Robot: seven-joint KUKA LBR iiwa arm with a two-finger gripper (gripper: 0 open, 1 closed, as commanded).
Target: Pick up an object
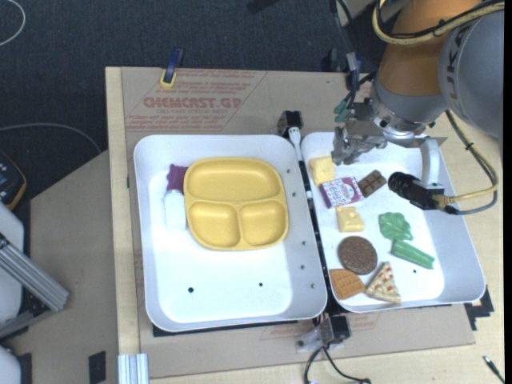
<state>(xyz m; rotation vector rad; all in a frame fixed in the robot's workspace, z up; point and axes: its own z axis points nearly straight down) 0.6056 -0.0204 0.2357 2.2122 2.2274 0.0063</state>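
Observation:
My gripper (347,152) hangs over the far left corner of the right bin (460,254), just above and right of a pale yellow cheese block (322,170). Nothing can be seen held in it. Close by lie a purple and white packet (339,190) and a brown chocolate piece (370,183). Further forward in the same bin are a small yellow wedge (350,218), two green toy vegetables (395,226) (413,254), a round brown cookie (357,254), a waffle square (346,283) and a pizza slice (384,283).
The left bin (224,294) holds a yellow divided plate (237,202) with a white bottle with a purple cap (174,194) beside its left edge. A raised divider (308,206) separates the bins. The arm (424,46) looms over the back right.

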